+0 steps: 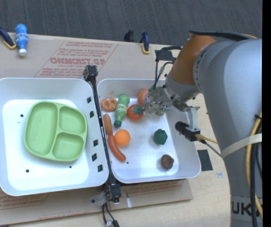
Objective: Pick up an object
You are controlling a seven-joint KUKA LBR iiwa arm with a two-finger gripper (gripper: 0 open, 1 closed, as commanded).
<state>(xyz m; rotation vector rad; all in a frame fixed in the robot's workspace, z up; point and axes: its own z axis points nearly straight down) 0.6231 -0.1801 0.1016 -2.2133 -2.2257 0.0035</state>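
My gripper (153,107) is low over the back of the right bin (187,167). It hangs just right of a red tomato (135,112) and beside an orange fruit (143,97), which it partly hides. Elsewhere in this bin lie a green bottle-shaped toy (121,109), an orange ring-shaped piece (109,104), an orange ball (122,137), two sausage-like pieces (108,124) (117,148), a dark green lump (160,136) and a brown lump (167,161). I see nothing held between the fingers.
The left bin (3,174) holds a light green divided plate (56,131). The grey arm (225,79) covers the right side of the bench. A blue-capped bottle (21,38) and clamps sit along the cardboard's far edge.
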